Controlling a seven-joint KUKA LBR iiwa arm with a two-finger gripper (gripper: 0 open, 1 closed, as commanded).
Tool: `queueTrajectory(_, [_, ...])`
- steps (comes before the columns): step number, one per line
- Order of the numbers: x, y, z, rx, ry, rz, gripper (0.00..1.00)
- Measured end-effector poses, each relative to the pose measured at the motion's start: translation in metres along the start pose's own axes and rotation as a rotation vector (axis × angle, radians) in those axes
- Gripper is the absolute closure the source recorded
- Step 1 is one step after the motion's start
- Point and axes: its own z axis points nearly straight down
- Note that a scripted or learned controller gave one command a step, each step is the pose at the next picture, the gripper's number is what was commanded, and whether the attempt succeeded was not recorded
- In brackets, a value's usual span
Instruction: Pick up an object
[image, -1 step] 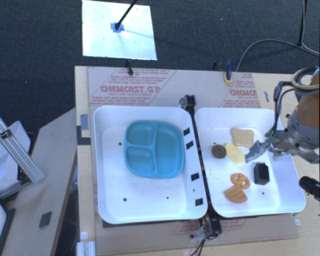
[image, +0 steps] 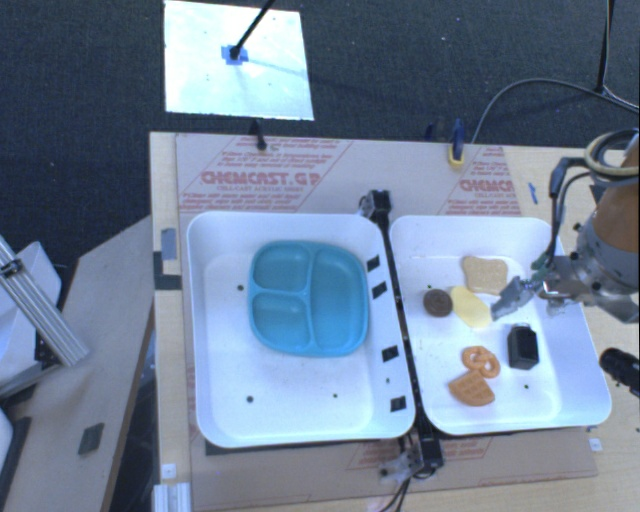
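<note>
Orange wedge-shaped piece (image: 471, 390) sits nearest the front rim of the right bin (image: 585, 400), with an orange pretzel-shaped piece (image: 481, 360) touching it just behind. Black block (image: 522, 346) lies beside the pretzel, toward the arm side. Further back: dark brown round piece (image: 437, 302), pale yellow piece (image: 471, 307) right next to it, and a tan toast-like slice (image: 485, 273) behind that, its front edge touching or nearly touching the yellow piece.

Gripper (image: 512, 297) reaches in from the right, over the right bin, grey fingers pointing left toward the yellow piece. Fingertip end is just beside the yellow piece's right edge and just in front of the tan slice; black block lies just below it in the view. Nothing visible between the fingers; how far apart they are — cannot tell, too blurred and small. Contact with any item can't be confirmed.

Left bin (image: 215, 400) holds a blue divided plate (image: 305, 298) with three compartments, well apart from the gripper.
</note>
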Motion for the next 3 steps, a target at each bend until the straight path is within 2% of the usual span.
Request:
queueTrajectory(2, [0.010, -0.002, 0.088, 0.004, 0.002, 0.003, 0.00])
queueTrajectory(3, [0.003, 0.005, 0.141, 0.003, 0.002, 0.003, 0.00])
